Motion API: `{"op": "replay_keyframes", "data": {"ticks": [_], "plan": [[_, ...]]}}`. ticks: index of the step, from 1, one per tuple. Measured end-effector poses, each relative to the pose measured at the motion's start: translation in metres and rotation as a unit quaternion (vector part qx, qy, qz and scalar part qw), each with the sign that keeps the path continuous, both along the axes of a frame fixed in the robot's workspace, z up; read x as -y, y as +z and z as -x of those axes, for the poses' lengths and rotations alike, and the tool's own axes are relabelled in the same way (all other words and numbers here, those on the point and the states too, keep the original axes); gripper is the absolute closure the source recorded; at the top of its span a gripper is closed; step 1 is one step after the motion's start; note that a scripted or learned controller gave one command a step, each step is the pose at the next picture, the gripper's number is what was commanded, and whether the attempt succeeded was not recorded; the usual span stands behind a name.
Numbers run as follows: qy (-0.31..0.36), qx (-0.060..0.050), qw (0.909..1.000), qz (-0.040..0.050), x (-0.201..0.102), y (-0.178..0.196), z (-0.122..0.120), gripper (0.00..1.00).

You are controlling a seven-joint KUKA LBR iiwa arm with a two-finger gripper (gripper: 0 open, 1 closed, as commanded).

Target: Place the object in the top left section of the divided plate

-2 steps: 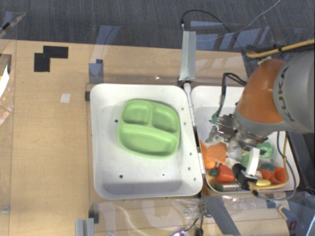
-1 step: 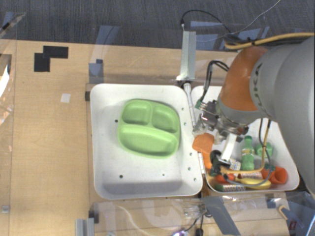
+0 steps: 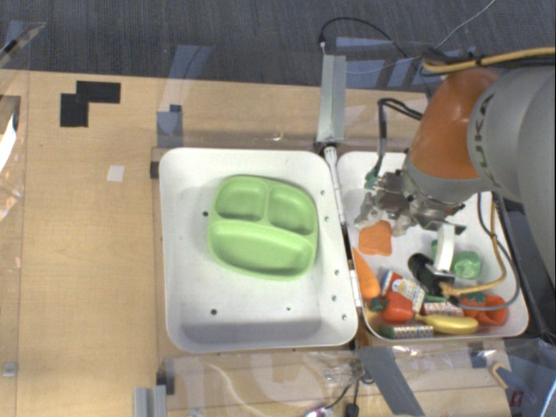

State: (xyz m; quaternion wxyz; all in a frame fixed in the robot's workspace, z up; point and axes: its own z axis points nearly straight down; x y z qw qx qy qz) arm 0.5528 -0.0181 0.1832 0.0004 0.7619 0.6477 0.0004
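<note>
Sitting in left bin: one green divided plate, three sections.

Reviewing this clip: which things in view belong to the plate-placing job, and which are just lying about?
Belongs to the job:
- green divided plate in the left bin
- gripper, over the right bin
- orange piece just below it, the likely pick

Lying about in the right bin:
- carrot
- banana
- green item
</note>
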Motion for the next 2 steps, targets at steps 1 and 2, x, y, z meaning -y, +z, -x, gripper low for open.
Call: {"op": "replay_keyframes", "data": {"ticks": [1,2], "plan": [[0.003,-0.001,1.0,-0.0002,-0.047,-0.001,0.022,1.0],[-0.067,-0.001,0.9977,0.0,0.052,-0.001,0.038,1.0]]}}
